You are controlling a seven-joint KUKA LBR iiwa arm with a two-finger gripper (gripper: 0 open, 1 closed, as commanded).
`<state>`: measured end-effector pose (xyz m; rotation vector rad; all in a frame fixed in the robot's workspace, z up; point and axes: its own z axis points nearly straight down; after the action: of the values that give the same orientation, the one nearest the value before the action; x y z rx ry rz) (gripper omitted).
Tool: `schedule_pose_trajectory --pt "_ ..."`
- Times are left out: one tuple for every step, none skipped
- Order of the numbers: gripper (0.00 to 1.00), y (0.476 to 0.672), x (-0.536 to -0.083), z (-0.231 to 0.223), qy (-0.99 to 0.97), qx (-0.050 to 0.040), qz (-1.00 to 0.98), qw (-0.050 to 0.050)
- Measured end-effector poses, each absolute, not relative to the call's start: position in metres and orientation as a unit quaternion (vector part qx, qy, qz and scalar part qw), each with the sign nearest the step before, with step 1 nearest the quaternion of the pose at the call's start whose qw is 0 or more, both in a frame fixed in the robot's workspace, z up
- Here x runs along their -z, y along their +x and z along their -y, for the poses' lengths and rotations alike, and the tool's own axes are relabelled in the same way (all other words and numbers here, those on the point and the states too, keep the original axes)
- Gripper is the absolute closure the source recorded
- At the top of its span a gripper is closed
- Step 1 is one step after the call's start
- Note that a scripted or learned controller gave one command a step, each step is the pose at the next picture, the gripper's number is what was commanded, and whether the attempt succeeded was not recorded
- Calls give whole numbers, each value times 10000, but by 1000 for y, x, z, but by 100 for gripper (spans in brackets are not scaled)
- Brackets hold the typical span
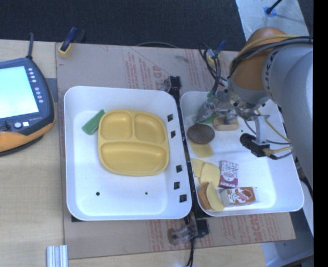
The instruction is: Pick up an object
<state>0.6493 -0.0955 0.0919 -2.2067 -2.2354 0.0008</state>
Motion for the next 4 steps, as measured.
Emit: schedule_pose_trajectory --pt "0 659 -214 144 -7069 19 7073 -54" --pt "0 614 -103 168 -7063 -37 7079 37" --pt "0 659 -93 95 -7034 -1 7108 -8" --pt "0 561 -91 97 -7062 -36 7079 47"
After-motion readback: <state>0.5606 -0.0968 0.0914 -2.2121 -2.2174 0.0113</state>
